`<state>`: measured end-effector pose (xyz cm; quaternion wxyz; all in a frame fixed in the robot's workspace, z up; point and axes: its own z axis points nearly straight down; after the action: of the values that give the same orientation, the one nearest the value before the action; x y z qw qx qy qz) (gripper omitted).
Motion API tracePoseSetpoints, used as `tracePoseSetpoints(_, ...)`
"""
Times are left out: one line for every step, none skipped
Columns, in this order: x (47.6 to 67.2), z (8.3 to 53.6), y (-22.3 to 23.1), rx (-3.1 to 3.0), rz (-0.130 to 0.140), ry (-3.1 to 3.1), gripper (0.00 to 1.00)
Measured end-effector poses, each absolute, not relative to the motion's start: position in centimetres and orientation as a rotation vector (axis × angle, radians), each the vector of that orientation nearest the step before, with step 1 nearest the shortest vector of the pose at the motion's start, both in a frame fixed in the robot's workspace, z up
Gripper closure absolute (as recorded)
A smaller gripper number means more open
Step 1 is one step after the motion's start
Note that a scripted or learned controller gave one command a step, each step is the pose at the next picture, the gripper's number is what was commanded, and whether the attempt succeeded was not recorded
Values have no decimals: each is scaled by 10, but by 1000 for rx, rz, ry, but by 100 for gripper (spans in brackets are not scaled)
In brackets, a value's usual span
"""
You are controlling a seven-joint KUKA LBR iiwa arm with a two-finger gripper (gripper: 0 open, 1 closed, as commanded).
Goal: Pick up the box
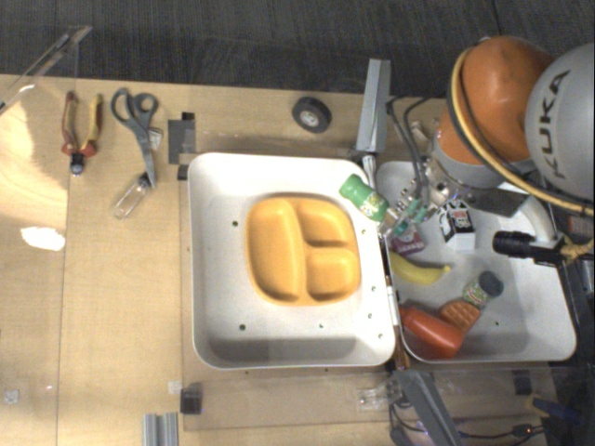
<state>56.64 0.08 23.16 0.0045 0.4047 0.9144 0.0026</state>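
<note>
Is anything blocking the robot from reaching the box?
I cannot tell which item is the box. The end effector hangs over the right bin, crowded by a green bottle, a purple item and a banana.

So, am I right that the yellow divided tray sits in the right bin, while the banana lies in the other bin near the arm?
Not quite: the camera view shows the yellow divided tray in the left bin, not the right one. The rest stands: the banana lies in the other bin, the one on the right, near the arm.
</note>
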Motion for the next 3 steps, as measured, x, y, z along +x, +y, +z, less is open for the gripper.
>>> tracePoseSetpoints(566,280,38,1948,7,2458,100)
tracePoseSetpoints(519,375,9,1360,8,2821,100)
tracePoseSetpoints(488,284,63,1416,5,2799,100)
